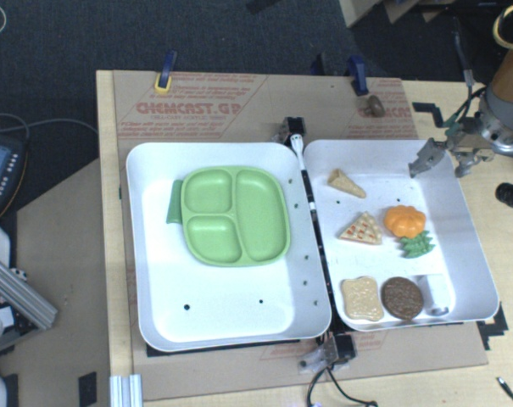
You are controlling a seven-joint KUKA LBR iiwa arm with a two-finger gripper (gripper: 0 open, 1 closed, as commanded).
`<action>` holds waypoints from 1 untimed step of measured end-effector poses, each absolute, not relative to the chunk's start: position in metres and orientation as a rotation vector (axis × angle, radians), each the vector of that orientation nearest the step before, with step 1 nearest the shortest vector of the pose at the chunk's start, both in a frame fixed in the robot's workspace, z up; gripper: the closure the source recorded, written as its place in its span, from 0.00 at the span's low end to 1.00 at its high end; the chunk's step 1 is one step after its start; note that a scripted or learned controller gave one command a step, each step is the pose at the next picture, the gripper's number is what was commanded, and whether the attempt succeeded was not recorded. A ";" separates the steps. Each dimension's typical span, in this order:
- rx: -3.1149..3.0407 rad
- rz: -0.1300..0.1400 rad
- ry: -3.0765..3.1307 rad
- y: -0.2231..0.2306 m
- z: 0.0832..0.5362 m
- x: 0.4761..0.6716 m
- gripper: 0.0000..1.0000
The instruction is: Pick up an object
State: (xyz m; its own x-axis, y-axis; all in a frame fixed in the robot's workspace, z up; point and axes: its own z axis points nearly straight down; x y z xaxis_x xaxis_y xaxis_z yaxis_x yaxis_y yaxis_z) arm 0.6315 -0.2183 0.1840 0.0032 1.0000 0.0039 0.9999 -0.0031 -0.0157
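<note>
Overhead, the gripper (443, 161) hangs with its two fingers spread apart and nothing between them, above the far right corner of the right bin (470, 227). Nearest it in that bin, a cheese wedge (346, 184) lies toward the far left corner. An orange (405, 221) with a green sprig (418, 245) sits mid-bin, just beside a pizza slice (362, 230). Bread (361, 298) and a brown patty (402, 297) rest along the near edge. A green divided plate (236, 215) occupies the left bin (154, 295).
</note>
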 end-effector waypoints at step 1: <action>-2.221 0.000 -2.221 -0.218 0.194 0.635 0.00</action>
